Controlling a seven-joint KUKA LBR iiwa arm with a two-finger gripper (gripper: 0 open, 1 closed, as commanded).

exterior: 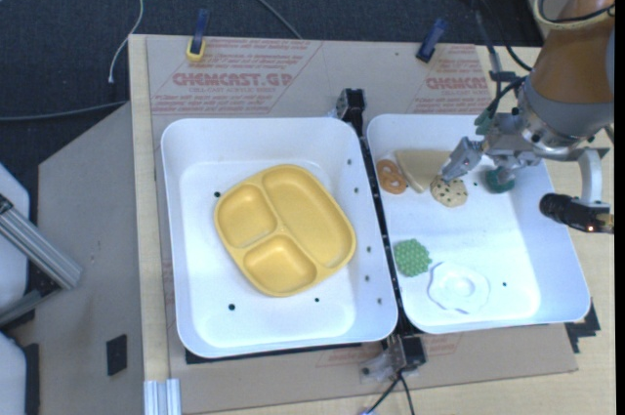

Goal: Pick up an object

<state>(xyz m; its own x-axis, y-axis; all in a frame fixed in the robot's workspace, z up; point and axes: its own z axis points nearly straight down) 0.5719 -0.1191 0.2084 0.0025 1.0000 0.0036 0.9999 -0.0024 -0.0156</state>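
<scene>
A yellow three-compartment plastic tray [284, 228] lies mid left white bin [186, 208]. In the right white bin [547, 276], the gripper [476, 169] hangs over a round speckled cookie [449, 193].

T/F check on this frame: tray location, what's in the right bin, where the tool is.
1. The yellow tray lies in the left bin. True.
2. The tray has three compartments. True.
3. The pretzel sits in the tray. False: it lies in the right bin.
4. The tool hangs over the left bin. False: it is over the right bin, by the cookie.
5. The green item lies in the right bin. True.
</scene>
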